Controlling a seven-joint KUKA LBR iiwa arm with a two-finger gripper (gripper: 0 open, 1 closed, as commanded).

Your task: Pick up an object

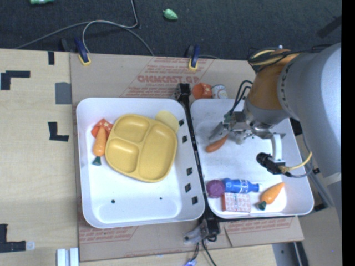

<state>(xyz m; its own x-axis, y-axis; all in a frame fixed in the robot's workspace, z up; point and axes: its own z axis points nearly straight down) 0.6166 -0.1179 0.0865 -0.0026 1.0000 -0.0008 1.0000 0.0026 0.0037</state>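
Your arm [310, 93], a smooth grey casting with an orange band, comes in from three o'clock and bends down over the right bin [302, 206], so it is already staged over the stock it can reach most easily. Both bins are shallow white plastic with rounded corners, butted side by side on a cardboard sheet that blue clamps pin to the bench at twelve o'clock.

In the left bin [133, 212] a yellow divided plate [140, 147] lies face up and slightly turned, glossy and hard, with three moulded wells. It covers part of a pale yellow piece at its one o'clock edge, and a toy carrot [100, 142] with something red is wedged at its nine o'clock side, awkward to reach.

The gripper [228, 131] sits at about eleven o'clock in the right bin, its fingers part-way open and nothing between them. Just below, toward seven o'clock, lies an orange sausage-shaped toy [216, 144], smooth and rounded; I judge that is your target, and it may roll.

Along the six o'clock wall you have a blue bottle [239, 185], a second carrot [272, 194], a purple lump [215, 188] and a small printed carton [237, 202], packed close together.
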